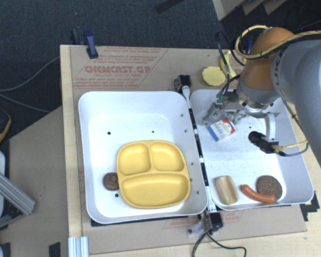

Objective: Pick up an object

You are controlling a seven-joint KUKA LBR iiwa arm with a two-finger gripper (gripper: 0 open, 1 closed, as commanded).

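My gripper point(224, 113) hangs over the far left part of the right bin point(241, 162). A small blue, white and red carton point(222, 129) lies right under it, at its near side; whether they touch I cannot tell. Along the right bin's near edge lie a tan bread roll point(226, 189), an orange sausage point(257, 195) and a round brown patty point(269, 186). In the left bin point(96, 122) rests a yellow divided plate point(151, 173) with a small brown disc point(111, 181) at its left.
The grey arm with its orange band point(267, 47) comes in from the upper right over the right bin's far corner. A black part on a cable point(262, 142) hangs right of the carton. A yellow lump point(214, 76) lies on the bench behind the bins.
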